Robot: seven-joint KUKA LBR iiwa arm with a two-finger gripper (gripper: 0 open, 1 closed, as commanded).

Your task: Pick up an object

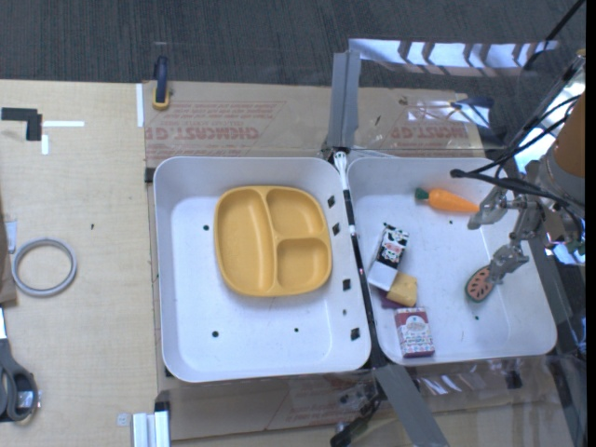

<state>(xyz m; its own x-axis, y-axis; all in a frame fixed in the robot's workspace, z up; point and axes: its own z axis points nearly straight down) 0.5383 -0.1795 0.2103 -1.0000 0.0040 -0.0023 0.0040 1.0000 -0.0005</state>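
- Camera view looks down at a slant on a pale wooden surface (74,343) bearing two shallow white plastic bins side by side: the left bin (186,343) and the right bin (521,329).
- One smooth yellow plastic plate with three compartments (273,240) lies flat in the left bin, near its middle.
- The right bin holds five loose things. One orange toy carrot with a green tip (447,201) lies near the far wall.
- One small black-and-white printed carton (390,254) lies tilted beside the bin's left wall, and one pale yellow wedge like cheese (403,291) touches its near end.
- One small red printed box (413,331) lies flat near the front wall, just beside the wedge.
- One flat oval slice, brown-rimmed with a red face (479,284), lies toward the right side of the bin.
- The grey metal gripper (503,236) hangs over the right part of the right bin, between the carrot and the slice. Its two fingers look spread apart, one ending by the carrot's tip and the other by the slice, with nothing between them; whether either one touches is hard to tell.
- The arm is cut off at the right edge, partly behind black cables.
- On the surface to the left lie one grey ring (41,266) and scissors (17,389), the scissors cut off by the edge.
- Brown printed cardboard (233,124) lies behind the bins.
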